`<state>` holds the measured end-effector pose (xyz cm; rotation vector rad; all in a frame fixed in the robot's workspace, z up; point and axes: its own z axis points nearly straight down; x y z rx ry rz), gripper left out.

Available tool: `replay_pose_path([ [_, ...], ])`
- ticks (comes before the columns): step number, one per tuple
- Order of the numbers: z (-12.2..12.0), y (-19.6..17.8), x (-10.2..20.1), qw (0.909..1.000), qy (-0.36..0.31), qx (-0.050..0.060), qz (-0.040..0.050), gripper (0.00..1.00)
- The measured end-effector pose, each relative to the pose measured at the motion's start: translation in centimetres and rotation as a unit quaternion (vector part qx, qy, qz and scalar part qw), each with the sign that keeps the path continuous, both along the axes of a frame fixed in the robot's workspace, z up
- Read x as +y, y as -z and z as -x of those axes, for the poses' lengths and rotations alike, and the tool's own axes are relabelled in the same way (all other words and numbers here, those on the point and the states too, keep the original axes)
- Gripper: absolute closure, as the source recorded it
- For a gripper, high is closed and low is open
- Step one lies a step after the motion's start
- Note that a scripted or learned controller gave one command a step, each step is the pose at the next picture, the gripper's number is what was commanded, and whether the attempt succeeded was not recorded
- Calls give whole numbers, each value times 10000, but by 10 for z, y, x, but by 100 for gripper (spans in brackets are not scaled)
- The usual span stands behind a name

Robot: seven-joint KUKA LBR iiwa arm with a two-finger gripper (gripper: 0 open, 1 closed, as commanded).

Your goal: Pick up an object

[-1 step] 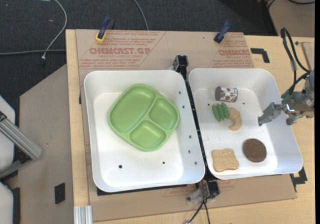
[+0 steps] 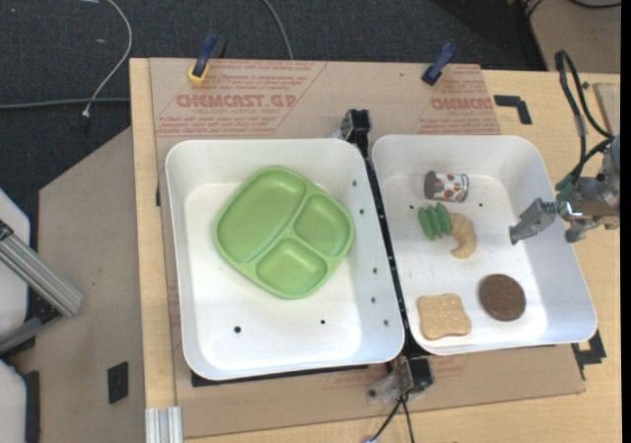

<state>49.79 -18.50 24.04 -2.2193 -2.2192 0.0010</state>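
- Step in hand: approach. Nothing is lifted yet; every object lies loose on the floor of the right bin [image 2: 552,189].
- My gripper [image 2: 537,221] sits at the right bin's right edge, about mid-height, low over the rim. A grey finger points inward to the left. Whether my fingers are apart or together, I cannot tell from this angle. Nothing is seen between them.
- Candidates, all in the right bin: can [image 2: 446,185] lying on its side near the top centre; green pod [image 2: 433,221] just below it; croissant [image 2: 461,237] touching the pod's right side; brown disc [image 2: 503,297] toward the bottom right corner; cracker [image 2: 443,315] at the bottom left.
- Nearest to me, by my reckoning: the disc, below and left of the gripper, standing apart from the rest.
- Next move calls for travel inward off the rim, centring over one object, then descent.
- Risks: disc and cracker are flat, hard to get fingers under. Pod and croissant touch, so a grab there may take both or nudge one away.
- Left bin [image 2: 182,234] carries a green tray [image 2: 284,231], well clear of my path.
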Motion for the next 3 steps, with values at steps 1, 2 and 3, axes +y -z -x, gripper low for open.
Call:
replay_pose_path([
  [1,2,61,8,10000,0,30,-14,0],
  [2,5,105,13,10000,1,23,-13,0],
  [3,4,156,13,10000,2,-7,5,0],
])
